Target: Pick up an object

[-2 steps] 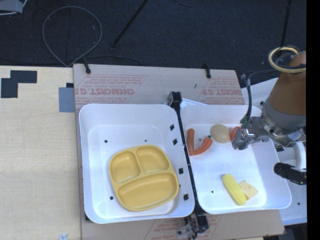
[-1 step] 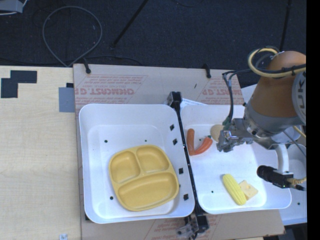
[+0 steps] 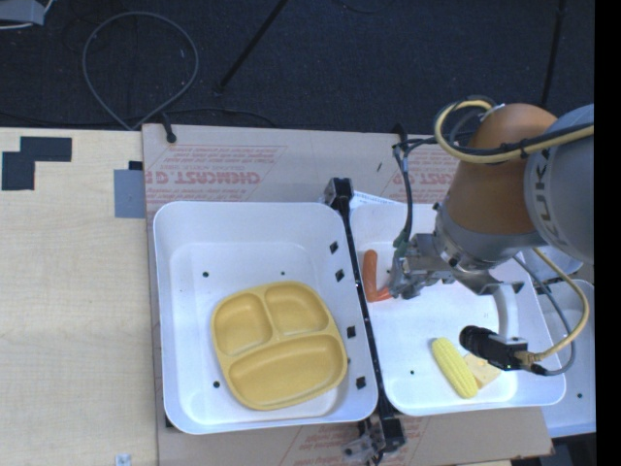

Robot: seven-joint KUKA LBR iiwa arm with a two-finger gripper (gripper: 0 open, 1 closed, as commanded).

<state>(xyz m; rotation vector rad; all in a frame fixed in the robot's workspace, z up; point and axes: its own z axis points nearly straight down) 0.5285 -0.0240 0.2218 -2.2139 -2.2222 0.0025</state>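
In the right bin, an orange carrot lies close to the left wall, pointing up and down. My gripper hangs low over the bin just right of the carrot's lower end, very near it or touching it. A yellow corn cob lies toward the front of the same bin, and a pale yellow wedge rests against its right side. The arm's orange band and grey wrist cover the back of this bin.
The left bin holds a yellow divided plate. A black divider runs between the bins. A black plug on a yellow cable hangs over the right bin near the corn. Cardboard lies under both bins.
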